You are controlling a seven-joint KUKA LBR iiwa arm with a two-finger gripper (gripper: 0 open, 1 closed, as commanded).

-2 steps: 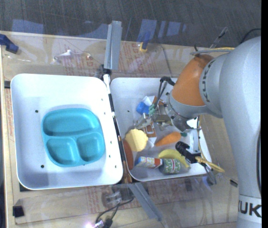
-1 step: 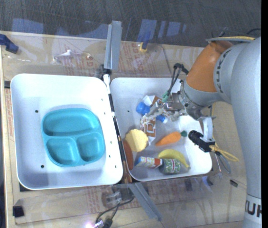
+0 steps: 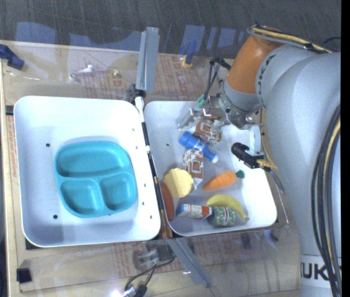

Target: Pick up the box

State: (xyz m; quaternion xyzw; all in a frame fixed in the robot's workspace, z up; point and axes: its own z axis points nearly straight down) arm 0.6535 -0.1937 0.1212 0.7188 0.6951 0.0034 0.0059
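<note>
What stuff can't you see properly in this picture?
- Gripper: the camera view looks down past the wrist, so whether it is open or shut is hidden.
- Box: partly covered by the gripper; its print is too small to read.
- Bottle: label too small and blurred to read.
- Brown thing by the right bin's wall: half hidden under the yellow item, so it can't be named.

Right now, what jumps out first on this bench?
The blue divided tray sits alone in the left bin. The right bin is crowded: carrot, banana and bottle near the front. The gripper is over the small patterned box at the back.
</note>
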